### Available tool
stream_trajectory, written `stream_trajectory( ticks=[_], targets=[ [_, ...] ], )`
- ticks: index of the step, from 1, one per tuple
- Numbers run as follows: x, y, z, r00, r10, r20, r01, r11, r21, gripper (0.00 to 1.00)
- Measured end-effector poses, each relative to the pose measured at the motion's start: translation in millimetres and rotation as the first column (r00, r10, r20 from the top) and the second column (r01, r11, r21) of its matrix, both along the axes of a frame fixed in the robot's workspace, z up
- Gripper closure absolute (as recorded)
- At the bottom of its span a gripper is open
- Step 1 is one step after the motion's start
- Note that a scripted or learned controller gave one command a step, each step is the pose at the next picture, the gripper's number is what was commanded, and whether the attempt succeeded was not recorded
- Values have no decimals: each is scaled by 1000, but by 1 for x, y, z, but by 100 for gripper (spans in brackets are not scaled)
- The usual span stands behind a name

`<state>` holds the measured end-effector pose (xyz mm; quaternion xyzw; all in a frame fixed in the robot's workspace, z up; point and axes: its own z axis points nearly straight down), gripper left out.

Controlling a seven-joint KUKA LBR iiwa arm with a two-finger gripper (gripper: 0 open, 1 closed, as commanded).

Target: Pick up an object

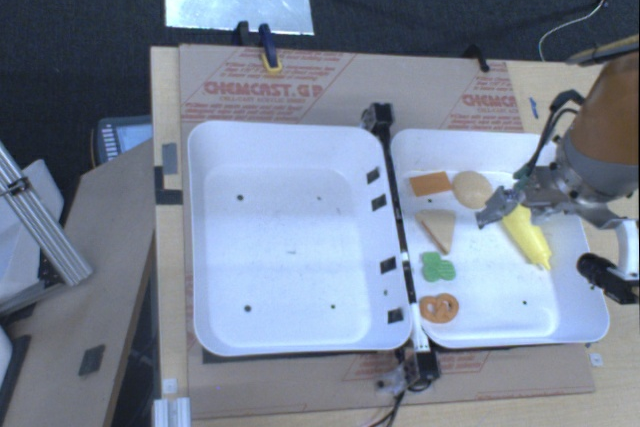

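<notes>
Two shallow white bins sit side by side on the desk point(170, 245). The left bin point(290, 235), far to the left of the tool, has bare white walls and floor. The right bin point(575, 315) lies beneath the tool. Well to the tool's lower left, a pretzel-shaped piece point(439, 308) lies near the bin's front edge, with a green piece point(437, 267) just behind it. A tan wedge point(437, 231) lies left of the tool and an orange rectangular piece point(430, 183) behind that. A round tan bun point(472, 188) lies just left of the tool, slightly behind it. The tool point(497, 208), on the grey arm with its orange band point(612, 120), hangs low over the right bin; whether it is apart or together cannot be told. A yellow banana-like object point(528, 237) lies directly beside the tool on its right, its upper end at or under the tool's tip; contact cannot be told.
</notes>
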<state>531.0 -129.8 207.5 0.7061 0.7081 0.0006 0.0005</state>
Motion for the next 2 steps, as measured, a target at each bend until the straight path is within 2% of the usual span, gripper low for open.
stream_trajectory(
  ticks=[1,2],
  targets=[
    [1,0,11,1000,2,3,-2,1000,0,100],
    [-6,91,106,1000,12,11,-12,1000,3,100]
  ],
)
